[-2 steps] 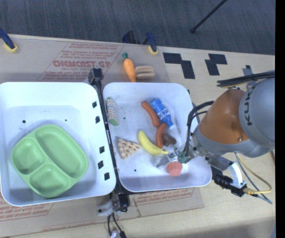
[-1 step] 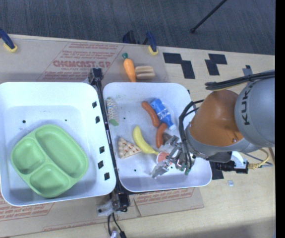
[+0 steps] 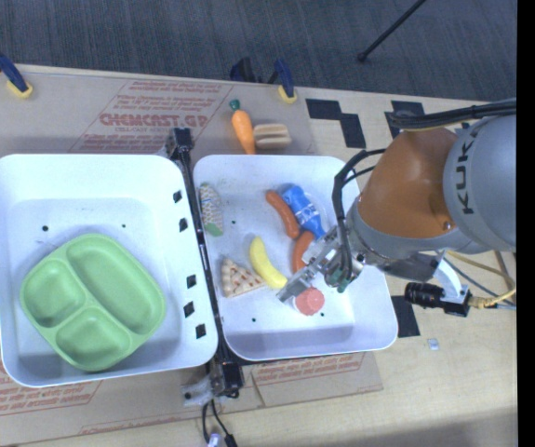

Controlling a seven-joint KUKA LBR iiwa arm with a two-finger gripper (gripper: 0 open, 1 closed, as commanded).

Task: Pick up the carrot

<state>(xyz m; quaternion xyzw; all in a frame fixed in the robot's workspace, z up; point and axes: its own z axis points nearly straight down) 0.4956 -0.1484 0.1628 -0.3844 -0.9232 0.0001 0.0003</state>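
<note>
Robot gripper point(image 3: 318, 273) hung low over the right white bin point(image 3: 248, 338).
Whether it held anything could not be told; the orange plastic carrot point(image 3: 242, 128) lay outside, behind that bin.

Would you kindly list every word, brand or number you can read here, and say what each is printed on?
"CHEMCAST GP", red, on the brown paper sheet under the bins.
"KU", the start of a brand name, on the grey arm.
Smaller red lines around the paper's heading and along its lower edge: too blurred to read.
</note>
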